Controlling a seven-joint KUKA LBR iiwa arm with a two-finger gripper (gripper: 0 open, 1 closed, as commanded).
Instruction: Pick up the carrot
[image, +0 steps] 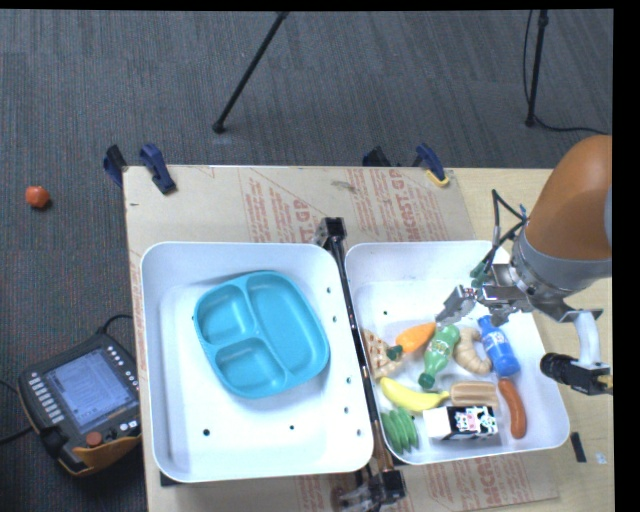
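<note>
2 white bins (170, 300) on cardboard bench (260, 200) | grey carpet (80, 90) | tool (472, 302) fingers apart nr carrot (414, 337)

The surface (270, 200) is seen as matt brown cardboard printed with red lettering. Both white bins (160, 300) look like smooth plastic with a faint sheen. The blue divided plate (262, 332) appears as glossy moulded plastic. The carrot (414, 336), banana (410, 396) and green bottle (438, 352) are rendered in shiny toy plastic. The floor (120, 70) is covered by rough, ribbed grey carpet. The pincer (470, 300) looks metallic and dull.
</note>
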